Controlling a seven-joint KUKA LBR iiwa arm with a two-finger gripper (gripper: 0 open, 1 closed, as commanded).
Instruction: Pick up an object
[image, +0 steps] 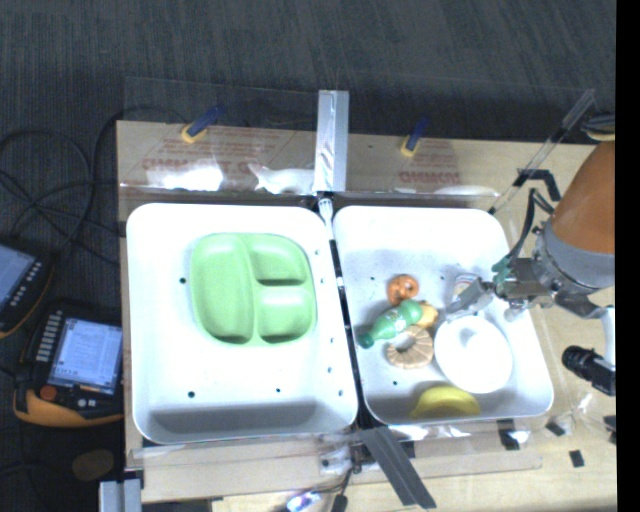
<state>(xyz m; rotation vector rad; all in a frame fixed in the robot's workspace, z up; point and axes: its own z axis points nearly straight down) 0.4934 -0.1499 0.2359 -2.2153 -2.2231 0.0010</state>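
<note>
The gripper (478, 292) sits low in the right bin (350, 300) with its fingers spread apart and holding nothing, just left of the white bowl (474, 355) and right of the orange ball (403, 288), green bottle (385, 325) and banana (445, 402).

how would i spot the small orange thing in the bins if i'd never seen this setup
Look in the right-hand white bin, nearer the arm, not the one holding the green divided plate. A cluster of small items sits in its middle; the small orange object is at the cluster's far end, just above the green toy, and is the only round orange one.
</note>
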